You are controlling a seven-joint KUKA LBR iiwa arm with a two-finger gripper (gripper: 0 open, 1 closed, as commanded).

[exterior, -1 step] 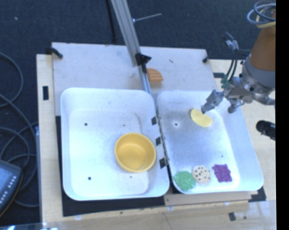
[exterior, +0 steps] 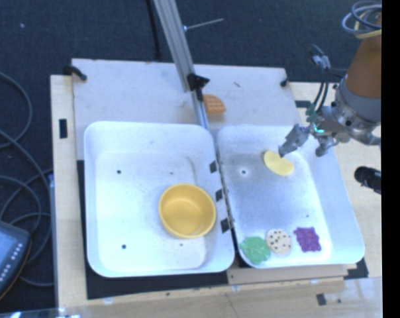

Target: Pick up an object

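Observation:
My gripper point(exterior: 309, 143) hangs over the back of the right bin point(exterior: 332, 197), open, its two fingers spread wide with nothing between them. A flat yellow piece point(exterior: 279, 163) lies on the bin floor just below and left of the left fingertip point(exterior: 293, 142); whether they touch I cannot tell. At the front of the same bin lie a green piece point(exterior: 255, 249), a spotted cookie point(exterior: 278, 241) and a purple piece point(exterior: 308, 238). A yellow bowl point(exterior: 187, 210) sits upright in the left bin point(exterior: 114, 177).
A slanted metal pole point(exterior: 177, 38) rises from behind the divide between the bins. An orange object point(exterior: 214, 105) lies on the bench behind the bins. Cables hang by the arm at the right.

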